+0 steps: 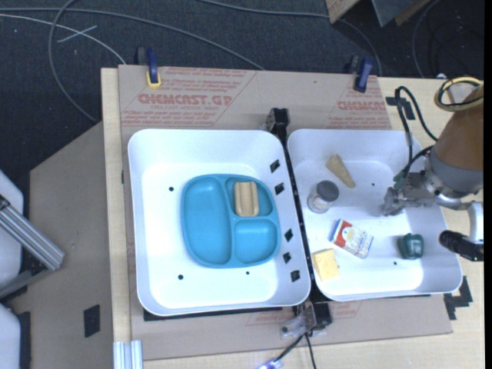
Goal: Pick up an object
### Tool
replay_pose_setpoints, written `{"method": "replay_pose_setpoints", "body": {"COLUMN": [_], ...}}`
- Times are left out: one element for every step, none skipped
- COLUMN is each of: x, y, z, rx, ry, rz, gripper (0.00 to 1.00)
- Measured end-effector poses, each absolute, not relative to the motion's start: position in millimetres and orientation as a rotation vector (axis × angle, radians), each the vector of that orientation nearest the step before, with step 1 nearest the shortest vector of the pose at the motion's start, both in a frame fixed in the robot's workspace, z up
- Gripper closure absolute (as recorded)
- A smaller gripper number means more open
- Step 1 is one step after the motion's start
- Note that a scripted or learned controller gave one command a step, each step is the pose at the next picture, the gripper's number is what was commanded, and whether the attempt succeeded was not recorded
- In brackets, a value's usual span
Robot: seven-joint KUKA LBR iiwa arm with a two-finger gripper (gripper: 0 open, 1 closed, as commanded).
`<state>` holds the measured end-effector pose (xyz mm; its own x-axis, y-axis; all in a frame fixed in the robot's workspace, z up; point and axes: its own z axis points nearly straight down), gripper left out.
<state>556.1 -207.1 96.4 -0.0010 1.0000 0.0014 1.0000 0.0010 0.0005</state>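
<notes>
1. The tabletop (115, 206) carries two shallow white bins side by side. I take the right bin (430, 279) as the landmark, because the loose things lie in it and the arm works over it.
2. The end effector (401, 198) hangs low over the right part of this bin, close to its floor, and the arm (461, 144) comes in over the bin's right rim. I cannot tell whether it is released or clenched, because it looks too small and blurred from above. I see nothing held in it.
3. The things that could be picked lie apart from each other on the bin's floor, so there is room to come down on one alone:
   - a grey can (323, 195) in the left middle of the bin;
   - a tan wedge (341, 171) toward the bin's far side;
   - a red and white packet (352, 238) near the middle;
   - a yellow block (326, 264) in the near left corner;
   - a small green object (410, 245) in the near right part, the closest to the end effector.
4. Beside this bin, in the left bin (154, 167), a blue divided tray (206, 221) bears a tan piece (245, 197) in its far right compartment.
5. In my judgement the pick is not yet done, and the green object or the packet is the likely target.
</notes>
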Motion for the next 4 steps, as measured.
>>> {"method": "replay_pose_setpoints", "body": {"x": [550.2,552.9,553.9,554.1], "y": [-214,-211,-211,-160], "z": [146,210,223,220], "rx": [-2.226,-2.224,-2.222,-2.213], "ry": [-2.224,-2.227,-2.225,-2.225], "rz": [-0.003,-0.005,-0.003,-0.002], "gripper": [1.0,1.0,1.0,1.0]}}
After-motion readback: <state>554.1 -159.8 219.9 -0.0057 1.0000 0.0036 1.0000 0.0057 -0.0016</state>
